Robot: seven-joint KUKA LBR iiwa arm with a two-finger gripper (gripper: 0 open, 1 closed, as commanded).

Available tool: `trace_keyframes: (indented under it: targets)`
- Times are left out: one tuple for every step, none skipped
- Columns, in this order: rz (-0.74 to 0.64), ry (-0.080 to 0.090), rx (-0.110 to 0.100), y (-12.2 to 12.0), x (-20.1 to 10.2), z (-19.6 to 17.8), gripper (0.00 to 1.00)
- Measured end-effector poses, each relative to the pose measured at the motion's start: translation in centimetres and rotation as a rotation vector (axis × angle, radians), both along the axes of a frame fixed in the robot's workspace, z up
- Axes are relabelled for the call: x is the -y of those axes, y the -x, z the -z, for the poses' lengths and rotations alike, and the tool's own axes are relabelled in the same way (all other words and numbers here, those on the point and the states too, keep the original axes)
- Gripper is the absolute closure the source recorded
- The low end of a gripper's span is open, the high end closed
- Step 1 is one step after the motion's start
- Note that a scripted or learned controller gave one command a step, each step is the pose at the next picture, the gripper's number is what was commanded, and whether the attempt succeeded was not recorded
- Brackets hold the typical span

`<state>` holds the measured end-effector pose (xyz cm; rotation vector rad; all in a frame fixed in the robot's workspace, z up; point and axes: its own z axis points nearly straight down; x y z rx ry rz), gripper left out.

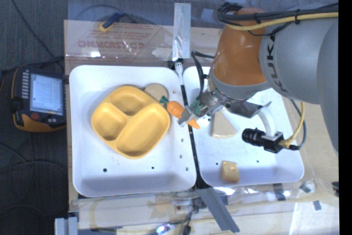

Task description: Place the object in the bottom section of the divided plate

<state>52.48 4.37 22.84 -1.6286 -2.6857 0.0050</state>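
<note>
The toy carrot (177, 110), orange with a green top, sits at the rim between the two bins, over the right wall of the left bin (82, 173). It lies directly at the tip of the gripper (190, 116), on its left side. The fingers close on the carrot's lower right part, with a small orange piece showing just below them. The yellow divided plate (131, 120) rests in the left bin, to the gripper's left, its nearest edge just beside the carrot's green end. A tan round piece (157, 89) lies above and left of the gripper, partly under the plate's rim. To the gripper's right, in the right bin (286, 170), lies a pale wedge (223, 126). A tan block (230, 171) sits below and right, well apart. The arm (258, 58) rises above and right of the gripper.
</note>
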Motion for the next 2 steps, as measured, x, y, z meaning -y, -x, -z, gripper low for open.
trace_keyframes:
  targets:
    - [0.013,-0.001,0.001,1.39,-6.34,-2.02,1.00]
    - [0.013,-0.001,0.001,1.38,-6.32,-2.03,0.00]
